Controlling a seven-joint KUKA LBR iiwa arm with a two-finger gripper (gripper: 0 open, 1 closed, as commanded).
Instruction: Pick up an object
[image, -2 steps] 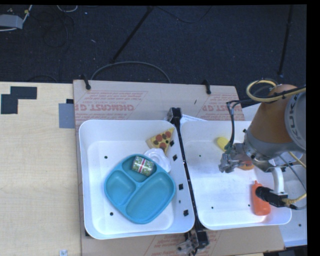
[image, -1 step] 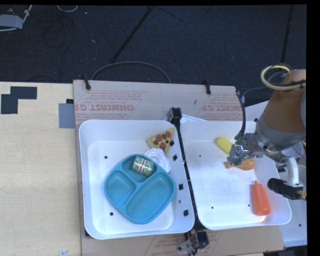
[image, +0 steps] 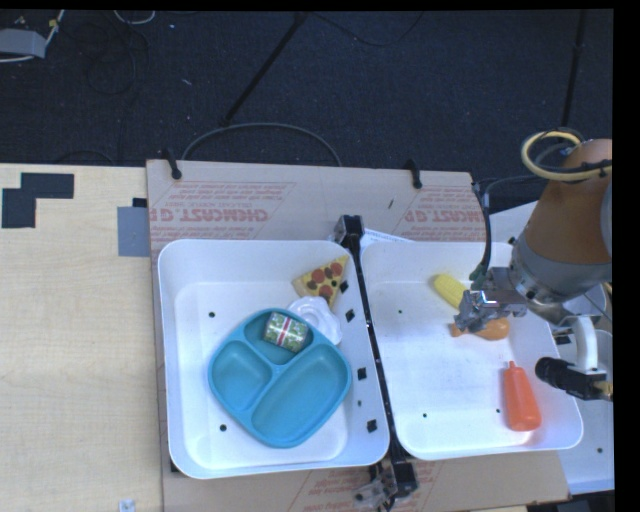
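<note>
The gripper (image: 478, 318) is low in the right bin (image: 440, 430), directly at a small rounded orange object (image: 494, 331), part of which it covers. Whether it is open or closed cannot be told, and no grasp can be confirmed. The placement is consistent with a pick attempt on that object. Taking the bench from the left: the left bin (image: 170, 300) holds a blue divided plate (image: 290, 400) lying flat near its middle. A small green-labelled can (image: 286, 331) rests on its side in the plate's upper compartment, whose raised rim would keep it from rolling out. Just beyond the plate, a white crumpled item (image: 320, 313) touches the plate's edge. A toy pizza slice (image: 323, 277) lies against the bin's far right wall, close to the divider between the bins. In the right bin, a yellow object (image: 449, 290) lies just beside the gripper on its far left side, close enough that it could be nudged. An orange bottle (image: 519, 398) lies on its side near the front right corner, well apart from the gripper. The arm (image: 565, 230) enters from the right edge and bends down over the bin. Judgement: the orange object is the likely target, and the task is not yet shown complete, as nothing is lifted off the bin floor.
</note>
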